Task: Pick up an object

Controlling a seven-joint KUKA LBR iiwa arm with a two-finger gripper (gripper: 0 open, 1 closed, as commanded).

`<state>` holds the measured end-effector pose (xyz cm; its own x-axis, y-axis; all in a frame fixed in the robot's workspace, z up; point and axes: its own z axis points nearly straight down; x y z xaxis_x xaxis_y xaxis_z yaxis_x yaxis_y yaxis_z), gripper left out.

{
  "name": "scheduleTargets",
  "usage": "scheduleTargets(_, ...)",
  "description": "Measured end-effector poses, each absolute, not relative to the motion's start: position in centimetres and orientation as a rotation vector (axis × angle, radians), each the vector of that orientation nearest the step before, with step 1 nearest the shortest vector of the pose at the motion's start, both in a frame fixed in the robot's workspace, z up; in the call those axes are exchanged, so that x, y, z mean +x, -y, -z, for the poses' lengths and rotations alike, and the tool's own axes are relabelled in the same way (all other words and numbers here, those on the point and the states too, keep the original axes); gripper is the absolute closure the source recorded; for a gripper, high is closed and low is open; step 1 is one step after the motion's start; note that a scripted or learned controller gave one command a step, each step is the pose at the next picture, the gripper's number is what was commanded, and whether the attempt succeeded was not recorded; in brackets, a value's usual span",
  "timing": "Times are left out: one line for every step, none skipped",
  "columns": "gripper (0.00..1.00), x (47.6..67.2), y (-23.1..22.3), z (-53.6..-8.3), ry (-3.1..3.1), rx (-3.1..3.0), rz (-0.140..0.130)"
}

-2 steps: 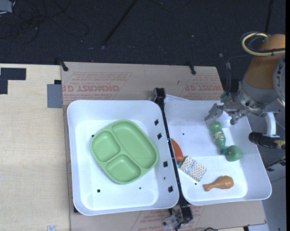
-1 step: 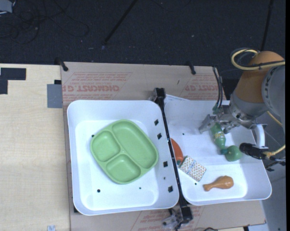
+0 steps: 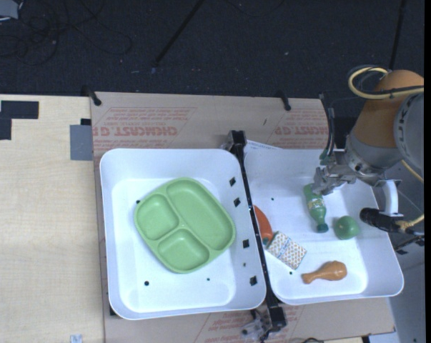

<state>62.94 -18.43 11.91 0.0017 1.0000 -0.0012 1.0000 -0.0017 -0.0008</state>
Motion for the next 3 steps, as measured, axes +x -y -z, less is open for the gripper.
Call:
scheduleTargets(1.00, 62.9, 18.1, -18.3, -2.220, 2.217, -0.004)
scheduleTargets(1.00, 63.0, 18.2, -22.1, -2.221, 2.219, -0.002)
scheduleTargets(1.00, 62.8, 13.5, -23.1, -2.227, 2.219, 0.001)
